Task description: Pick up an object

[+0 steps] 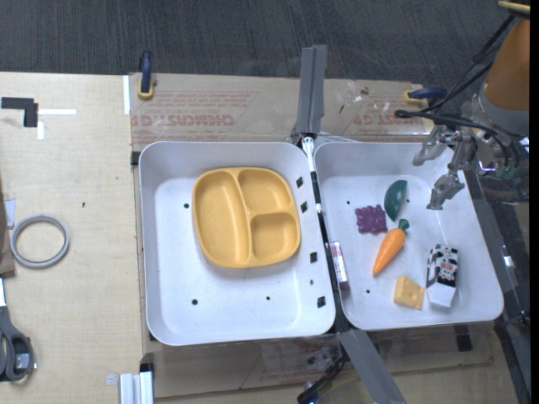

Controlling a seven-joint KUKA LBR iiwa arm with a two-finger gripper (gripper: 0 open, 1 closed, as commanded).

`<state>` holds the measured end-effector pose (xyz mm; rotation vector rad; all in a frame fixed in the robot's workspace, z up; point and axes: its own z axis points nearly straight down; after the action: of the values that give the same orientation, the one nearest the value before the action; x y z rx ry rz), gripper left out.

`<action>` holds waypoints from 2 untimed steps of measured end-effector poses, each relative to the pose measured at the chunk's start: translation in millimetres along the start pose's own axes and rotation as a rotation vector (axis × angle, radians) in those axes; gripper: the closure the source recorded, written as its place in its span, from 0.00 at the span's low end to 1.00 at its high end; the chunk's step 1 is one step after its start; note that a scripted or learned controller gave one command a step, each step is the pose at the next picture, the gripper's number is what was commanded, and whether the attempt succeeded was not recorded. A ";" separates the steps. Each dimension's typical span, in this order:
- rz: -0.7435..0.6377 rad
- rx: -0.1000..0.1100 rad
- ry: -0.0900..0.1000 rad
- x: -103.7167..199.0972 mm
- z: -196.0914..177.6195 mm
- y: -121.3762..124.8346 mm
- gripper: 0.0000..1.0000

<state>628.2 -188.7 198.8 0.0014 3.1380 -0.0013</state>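
Note:
The right bin (480, 310) holds a dark green vegetable (395, 195), a purple bunch of grapes (370, 219), an orange carrot (388, 249), a yellow cheese wedge (409, 293) and a small cow-patterned carton (443, 274). My gripper (436, 172) hangs over the bin's upper right part, just right of the green vegetable and above the carton. Its fingers stand open with nothing between them. The orange-banded arm (512, 74) comes in from the top right.
A yellow divided plate (247, 215) lies in the left bin (168, 310). A red-capped pen (338, 264) rests on the divide between the bins. On the bench at left lie a tape ring (37, 241) and scissors (13, 356).

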 end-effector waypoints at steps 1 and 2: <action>0.484 0.001 0.002 34.5 75.8 2.5 0.00; 0.866 0.002 0.002 65.7 106.8 44.3 0.00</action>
<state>562.9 -144.5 91.8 1.3185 2.8500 -0.0011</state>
